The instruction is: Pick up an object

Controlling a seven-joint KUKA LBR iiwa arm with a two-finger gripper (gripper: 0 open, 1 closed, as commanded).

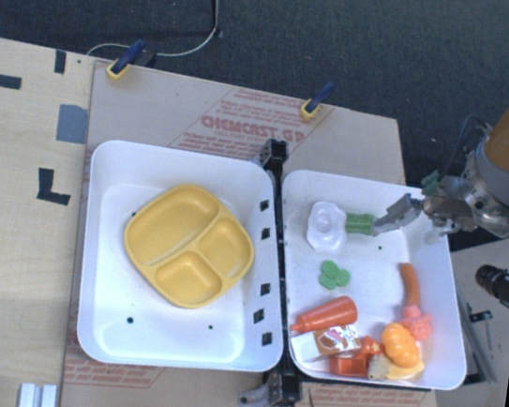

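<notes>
Gripper (393, 217) jaws state: cannot tell. Nearest obj: green piece (359, 225), prob. light rigid plastic; grip across narrow mid-section.

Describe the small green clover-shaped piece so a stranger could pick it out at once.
Look in the right bin, the one with the toys. Near its middle, below the white cup-like piece and above the orange carrot, lies the green clover-shaped piece. It alone is flat, lobed and all green.
</notes>
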